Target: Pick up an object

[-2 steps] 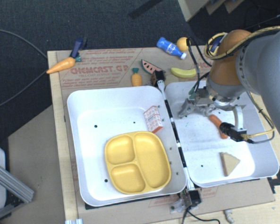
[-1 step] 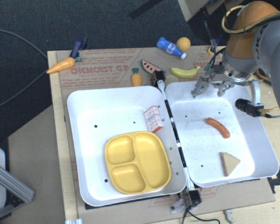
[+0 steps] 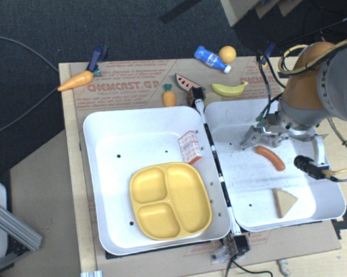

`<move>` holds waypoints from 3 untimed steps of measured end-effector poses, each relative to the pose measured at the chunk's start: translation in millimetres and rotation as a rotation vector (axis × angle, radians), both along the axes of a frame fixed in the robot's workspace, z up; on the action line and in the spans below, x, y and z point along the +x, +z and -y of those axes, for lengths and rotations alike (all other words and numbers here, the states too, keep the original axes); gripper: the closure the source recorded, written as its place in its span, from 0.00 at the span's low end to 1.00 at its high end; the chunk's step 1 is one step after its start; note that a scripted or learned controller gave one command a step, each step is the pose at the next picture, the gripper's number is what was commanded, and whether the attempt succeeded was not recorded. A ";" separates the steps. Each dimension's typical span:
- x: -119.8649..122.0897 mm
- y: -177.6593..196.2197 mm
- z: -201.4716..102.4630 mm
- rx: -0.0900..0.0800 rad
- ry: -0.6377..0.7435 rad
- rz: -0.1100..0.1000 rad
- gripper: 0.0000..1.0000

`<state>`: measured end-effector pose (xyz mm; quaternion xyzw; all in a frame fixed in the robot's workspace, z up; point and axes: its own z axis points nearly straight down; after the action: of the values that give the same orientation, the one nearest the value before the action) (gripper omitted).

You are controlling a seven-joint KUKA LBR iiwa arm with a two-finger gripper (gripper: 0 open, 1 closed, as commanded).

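Single overhead view, arm entering from the right.

The grey arm with the orange band (image 3: 310, 68) is bent down over the right-hand white bin (image 3: 324, 210), with the two-finger gripper (image 3: 256, 137) low in that bin's far half, toward its left wall. Jaws: spread apart, dark fingers splayed, nothing between them.

Nearest candidate for the pick: a small orange-red sausage-shaped toy (image 3: 269, 157), lying on the bin floor just beside the gripper, on its near-right side, slanting toward the near-right corner. It looks to rest flat on the floor, apart from the fingertips or at most grazing them; contact cannot be resolved. A tan wedge-shaped block (image 3: 284, 202) sits nearer the bin's near edge, well apart from the gripper.

Left-hand white bin (image 3: 97, 186): a yellow plastic three-compartment plate (image 3: 170, 199) near its near edge, and a small red-and-white carton (image 3: 189, 147) tilted against the right wall, close to the far-right corner.

Outside the bins, along the bench's far edge: a toy carrot (image 3: 76, 80), a watermelon slice (image 3: 184, 81), a blue bottle (image 3: 211, 59), a yellow banana (image 3: 229, 89).

Progress, as judged: approach done, gripper at working height beside the sausage. No grasp yet. Left: centre the fingers over the sausage, close, lift clear of the bin.
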<state>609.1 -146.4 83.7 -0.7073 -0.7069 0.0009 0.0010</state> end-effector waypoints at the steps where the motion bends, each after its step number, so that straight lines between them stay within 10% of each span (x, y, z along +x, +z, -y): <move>1: 1.3 11.1 -0.4 -0.001 0.000 0.004 1.00; 2: -59.3 14.0 36.0 -0.001 -0.001 0.001 1.00; 3: -64.0 50.6 54.4 -0.002 0.000 0.005 1.00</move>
<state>545.0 -200.9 134.3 -0.7073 -0.7069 -0.0002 -0.0018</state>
